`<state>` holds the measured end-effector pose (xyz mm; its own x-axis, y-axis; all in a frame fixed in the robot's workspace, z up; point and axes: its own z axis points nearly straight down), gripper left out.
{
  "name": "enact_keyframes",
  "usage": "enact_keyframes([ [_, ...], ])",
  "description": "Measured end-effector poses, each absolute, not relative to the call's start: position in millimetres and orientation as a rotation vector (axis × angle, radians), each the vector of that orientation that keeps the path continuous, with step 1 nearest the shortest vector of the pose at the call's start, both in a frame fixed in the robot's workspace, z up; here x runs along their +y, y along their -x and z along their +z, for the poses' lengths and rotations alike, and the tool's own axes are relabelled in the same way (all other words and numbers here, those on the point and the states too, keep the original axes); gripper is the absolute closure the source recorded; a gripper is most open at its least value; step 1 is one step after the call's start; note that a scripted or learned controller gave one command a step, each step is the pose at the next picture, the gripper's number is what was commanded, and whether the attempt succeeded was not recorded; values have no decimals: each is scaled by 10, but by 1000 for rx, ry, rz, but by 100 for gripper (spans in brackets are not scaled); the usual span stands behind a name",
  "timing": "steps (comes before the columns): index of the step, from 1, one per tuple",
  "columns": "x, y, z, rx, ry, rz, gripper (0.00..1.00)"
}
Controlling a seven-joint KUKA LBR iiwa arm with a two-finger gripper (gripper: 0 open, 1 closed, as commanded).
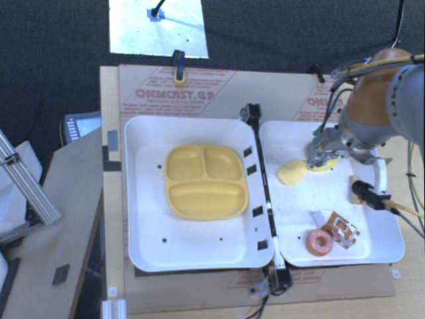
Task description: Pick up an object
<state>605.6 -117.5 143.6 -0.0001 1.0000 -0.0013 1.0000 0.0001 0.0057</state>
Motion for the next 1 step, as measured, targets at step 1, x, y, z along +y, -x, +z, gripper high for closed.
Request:
enact_keyframes([
  [1, -1221, -6072, 2074, 2221, -2214, 6, 100],
])
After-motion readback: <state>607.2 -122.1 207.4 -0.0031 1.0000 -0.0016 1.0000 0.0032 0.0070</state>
